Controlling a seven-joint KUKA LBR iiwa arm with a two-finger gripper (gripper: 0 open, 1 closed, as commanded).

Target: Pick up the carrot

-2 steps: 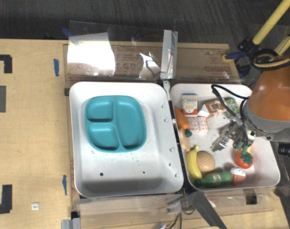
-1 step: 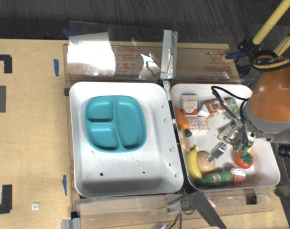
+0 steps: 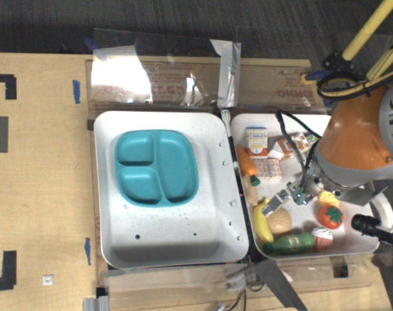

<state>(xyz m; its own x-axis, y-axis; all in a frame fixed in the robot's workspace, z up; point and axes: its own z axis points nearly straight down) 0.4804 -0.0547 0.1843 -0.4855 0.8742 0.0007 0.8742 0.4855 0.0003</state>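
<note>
The carrot (image 3: 247,164) is a small orange piece lying against the left wall of the right bin (image 3: 351,250), just below a white cup with an orange label (image 3: 256,140). My gripper (image 3: 292,197) hangs low over the middle of that bin, to the right of and below the carrot and apart from it. It hovers just above a tan roll (image 3: 281,221) and the top end of a banana (image 3: 261,224). The orange-banded wrist (image 3: 355,138) covers the bin's right part.
In the right bin there are also a pink packet (image 3: 269,168), a green bottle (image 3: 292,241), a red tomato (image 3: 331,218) and a small box (image 3: 294,145). The left bin (image 3: 167,229) holds a teal divided plate (image 3: 157,167). Cables (image 3: 338,83) run at the upper right.
</note>
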